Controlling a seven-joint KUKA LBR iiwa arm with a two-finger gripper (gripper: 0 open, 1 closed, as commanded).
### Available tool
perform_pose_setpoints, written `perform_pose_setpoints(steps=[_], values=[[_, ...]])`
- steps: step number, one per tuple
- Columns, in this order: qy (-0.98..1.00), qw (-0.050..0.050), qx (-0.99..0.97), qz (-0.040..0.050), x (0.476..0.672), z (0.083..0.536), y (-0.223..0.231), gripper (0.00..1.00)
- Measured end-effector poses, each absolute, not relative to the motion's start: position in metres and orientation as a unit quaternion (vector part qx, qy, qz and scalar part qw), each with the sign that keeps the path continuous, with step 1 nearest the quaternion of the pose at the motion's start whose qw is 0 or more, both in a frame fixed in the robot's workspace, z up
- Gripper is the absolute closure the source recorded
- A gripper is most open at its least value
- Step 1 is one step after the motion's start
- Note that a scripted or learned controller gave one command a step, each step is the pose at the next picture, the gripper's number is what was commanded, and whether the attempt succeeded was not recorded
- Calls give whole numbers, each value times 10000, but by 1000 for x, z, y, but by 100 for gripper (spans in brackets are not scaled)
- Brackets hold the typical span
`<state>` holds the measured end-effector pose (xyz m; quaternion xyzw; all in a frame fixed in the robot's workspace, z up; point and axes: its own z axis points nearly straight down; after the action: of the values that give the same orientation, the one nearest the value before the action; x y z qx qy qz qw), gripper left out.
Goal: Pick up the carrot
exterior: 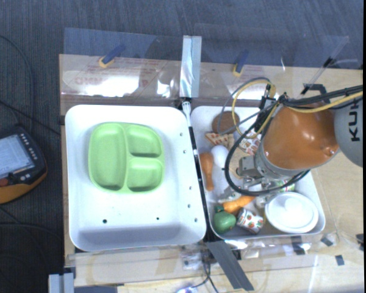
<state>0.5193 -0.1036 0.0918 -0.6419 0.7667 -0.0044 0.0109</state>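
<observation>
Since the carrot (pixel 238 204) looks like a light, stiff, slick plastic toy lying low in the right bin (pixel 319 195) beside a green vegetable (pixel 224 221), I'd pinch its thicker middle, though honestly I can't tell the end effector (pixel 254 177) state.
</observation>
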Motion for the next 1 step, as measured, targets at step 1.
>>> perform_pose_setpoints(steps=[1], values=[[7589, 133, -6510, -103, 494, 93, -95, 0]])
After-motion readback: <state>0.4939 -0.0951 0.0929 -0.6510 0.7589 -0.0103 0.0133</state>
